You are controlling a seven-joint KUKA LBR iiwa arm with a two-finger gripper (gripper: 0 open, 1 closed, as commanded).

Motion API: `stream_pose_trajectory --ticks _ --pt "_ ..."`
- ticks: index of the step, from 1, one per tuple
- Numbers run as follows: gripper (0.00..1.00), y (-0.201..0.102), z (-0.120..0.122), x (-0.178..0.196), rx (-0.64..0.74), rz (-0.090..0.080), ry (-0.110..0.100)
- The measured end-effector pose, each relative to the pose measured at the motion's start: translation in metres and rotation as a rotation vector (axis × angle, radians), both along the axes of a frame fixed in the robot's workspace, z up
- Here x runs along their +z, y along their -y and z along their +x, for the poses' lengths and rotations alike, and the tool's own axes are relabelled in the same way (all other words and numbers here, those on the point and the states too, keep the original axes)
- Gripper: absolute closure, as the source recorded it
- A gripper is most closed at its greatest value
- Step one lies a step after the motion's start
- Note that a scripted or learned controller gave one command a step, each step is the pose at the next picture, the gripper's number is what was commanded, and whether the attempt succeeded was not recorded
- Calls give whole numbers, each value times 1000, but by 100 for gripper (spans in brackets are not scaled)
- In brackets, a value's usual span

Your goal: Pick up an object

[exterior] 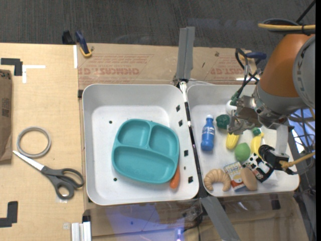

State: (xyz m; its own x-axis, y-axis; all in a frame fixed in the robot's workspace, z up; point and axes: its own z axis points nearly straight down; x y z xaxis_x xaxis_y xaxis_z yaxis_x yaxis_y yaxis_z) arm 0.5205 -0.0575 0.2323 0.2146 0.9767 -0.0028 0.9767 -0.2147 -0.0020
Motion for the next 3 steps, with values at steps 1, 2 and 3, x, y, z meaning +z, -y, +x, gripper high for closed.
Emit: stream_pose_trajectory --ticks 1,2,3 --pt "100 40 -43 -136 267 3 1" --pt "100 47 51 -141 -4 1 0" --pt "0 46 51 -141 -4 1 0"
